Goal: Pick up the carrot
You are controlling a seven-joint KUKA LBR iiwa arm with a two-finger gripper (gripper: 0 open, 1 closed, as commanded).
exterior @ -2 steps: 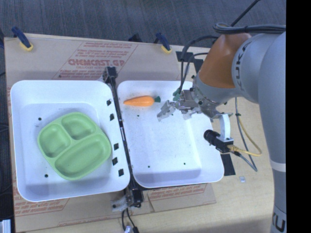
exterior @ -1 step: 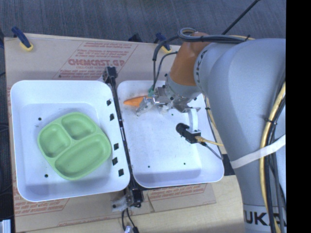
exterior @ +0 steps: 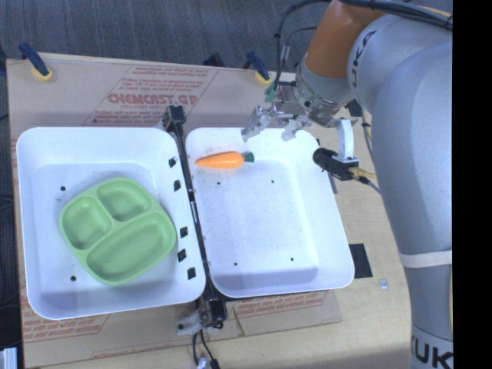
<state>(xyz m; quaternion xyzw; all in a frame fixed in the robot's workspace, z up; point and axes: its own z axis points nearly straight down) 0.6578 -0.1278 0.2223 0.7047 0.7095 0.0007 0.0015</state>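
- The gripper [exterior: 270, 127] hangs over the far edge of the right bin [exterior: 330, 229], its two fingers [exterior: 252, 128] spread apart with nothing between them.
- The carrot [exterior: 220, 160] lies on its side on the floor of that bin, near the far left corner, orange body pointing left and green stub [exterior: 248, 158] pointing right. It sits near the gripper, a little to its left and closer to the camera, and the two are apart.
- The step in hand looks like the approach before the grasp, so nothing is lifted yet.
- To do it well, I would bring the fingers over the thick middle of the carrot, not the tapered tip, where a pinch would likely slip off.
- Turn the wrist so the fingers close across the carrot's width, one on the far side and one on the near side.
- The far wall of the bin is close behind the carrot; come down steeply so the far finger does not catch the rim.
- The clip [exterior: 175, 118] between the two bins and the left bin [exterior: 31, 206] with its green plate [exterior: 118, 229] lie well aside and should not interfere.
- Go down until the fingertips almost reach the floor, then close, since a round carrot may roll.
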